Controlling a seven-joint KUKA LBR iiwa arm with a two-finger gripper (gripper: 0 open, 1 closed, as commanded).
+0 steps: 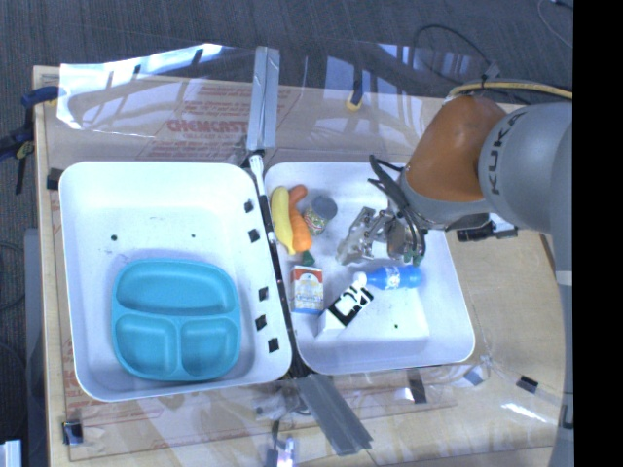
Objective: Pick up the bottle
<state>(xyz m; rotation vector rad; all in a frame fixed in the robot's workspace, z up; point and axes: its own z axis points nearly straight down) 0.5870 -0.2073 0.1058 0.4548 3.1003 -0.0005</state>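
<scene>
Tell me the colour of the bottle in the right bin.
Blue with a white cap, the bottle lies just below the hand, seen in the camera view.

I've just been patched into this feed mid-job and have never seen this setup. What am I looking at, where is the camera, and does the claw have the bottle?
One camera looks down at a slant on a bench with two shallow white bins side by side. The grey and orange machine reaching in from the right is a robot arm; its metal claw hangs over the right bin.

In that bin lie a blue bottle with a white cap, just below the claw, a black and white box, a small carton, a banana, a carrot and a small grey round thing. The left bin holds a blue divided tray.

The bottle lies on the bin floor, not between the claw's fingers, so it is not held. I cannot tell from this angle how the claw is set.
</scene>
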